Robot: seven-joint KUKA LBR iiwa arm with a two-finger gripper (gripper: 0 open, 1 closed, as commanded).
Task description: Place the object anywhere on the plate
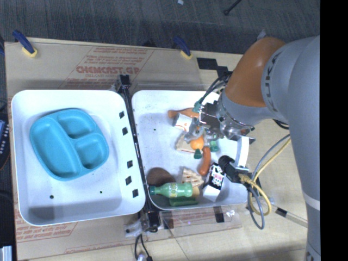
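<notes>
Cardboard-covered surface (109,64) bears both bins; the claw (202,128), grip state unclear, hovers over clutter, blue plate (68,142) lying at nine o'clock.

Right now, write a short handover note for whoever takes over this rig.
Gripper: low over the pile of small objects in the right bin; grip unclear.
Blue plate: in the left bin, nothing on it.
Green bottle lies at the right bin's near edge.
Done: nothing placed yet.
Left: pick one object, carry it over, and set it on the plate.
</notes>
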